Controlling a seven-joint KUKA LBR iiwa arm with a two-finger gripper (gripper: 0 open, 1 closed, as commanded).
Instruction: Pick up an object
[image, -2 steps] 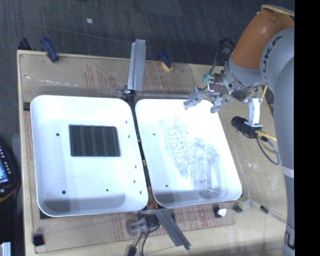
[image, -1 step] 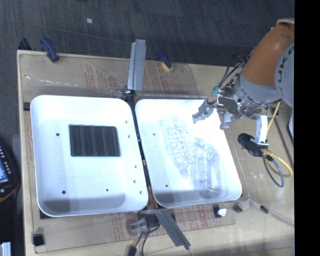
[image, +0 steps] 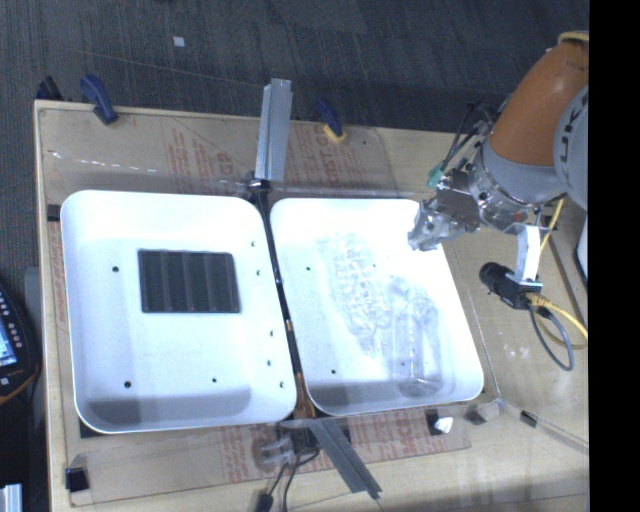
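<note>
**Clear plastic items lie in the right bin while the gripper hangs at its upper right corner**

The task's things are transparent and hard to read against the white floor of the right bin (image: 300, 300). A clear plastic bottle (image: 418, 340) lies on its side in the lower right part of that bin, its length running roughly top to bottom in the frame, its lower end near the bin's bottom rim. Just to its left, a crinkled clear plastic piece (image: 355, 290) stretches from the bin's upper middle down toward its centre; whether the two touch cannot be told, since their outlines blur together.

The left bin (image: 90, 300) holds a dark ribbed rectangular tray (image: 189, 281) in its upper middle, well apart from every wall.

The gripper (image: 428, 232) sits at the upper right of the frame, over the right bin's upper right corner and rim, above and to the right of the plastic items. Its fingers are a pale blur, so I cannot tell if they are apart or together.

The right bin's left strip and lower left floor lie bare, and the two bins meet along a dark seam at centre frame.
</note>
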